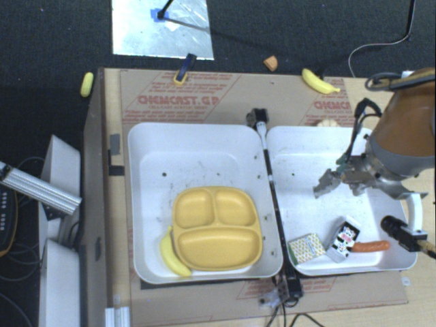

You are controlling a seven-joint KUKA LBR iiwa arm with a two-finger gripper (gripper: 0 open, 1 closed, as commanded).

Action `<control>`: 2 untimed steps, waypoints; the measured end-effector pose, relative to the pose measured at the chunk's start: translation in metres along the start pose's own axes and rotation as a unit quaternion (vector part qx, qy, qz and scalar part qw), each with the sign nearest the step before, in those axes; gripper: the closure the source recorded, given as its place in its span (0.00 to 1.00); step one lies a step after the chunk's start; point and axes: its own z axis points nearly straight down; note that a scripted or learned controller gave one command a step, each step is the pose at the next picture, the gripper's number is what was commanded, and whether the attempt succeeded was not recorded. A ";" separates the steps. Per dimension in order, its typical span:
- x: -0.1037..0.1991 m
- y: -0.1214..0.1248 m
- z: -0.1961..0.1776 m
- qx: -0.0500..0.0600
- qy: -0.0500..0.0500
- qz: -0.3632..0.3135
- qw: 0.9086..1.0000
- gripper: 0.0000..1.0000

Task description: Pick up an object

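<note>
While a yellow tray (216, 227) fills the near half of the left bin (146, 182), a banana (171, 254) lies along the tray's near-left edge, touching it and partly tucked under its rim. The tray has three compartments, two small ones on its far side and a long one on the near side, and nothing sits in any of them.

Across the divider, the right bin (300, 155) holds three small things along its near wall. A green-and-white box (306, 247) lies in the near-left corner. Just right of it a black-and-white carton (344, 240) rests tilted, and an orange carrot (369, 246) lies touching the carton's right side, pointing right.

The gripper (328, 183) hangs over the middle of the right bin, its fingers spread apart with nothing between them. The carton and carrot lie nearer than the gripper and a little to its right, clearly apart from it; the box lies nearer and slightly to its left. The grey arm (403, 138), with its orange band, comes in from the right edge.

On the bench beyond the bins, a second banana (319, 81) lies near the far-right corner.
</note>
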 end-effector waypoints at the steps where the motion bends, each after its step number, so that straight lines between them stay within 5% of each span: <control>1: -0.063 0.016 -0.069 -0.002 -0.001 0.001 1.000 0.00; 2: -0.062 0.017 -0.079 -0.003 -0.001 0.000 1.000 1.00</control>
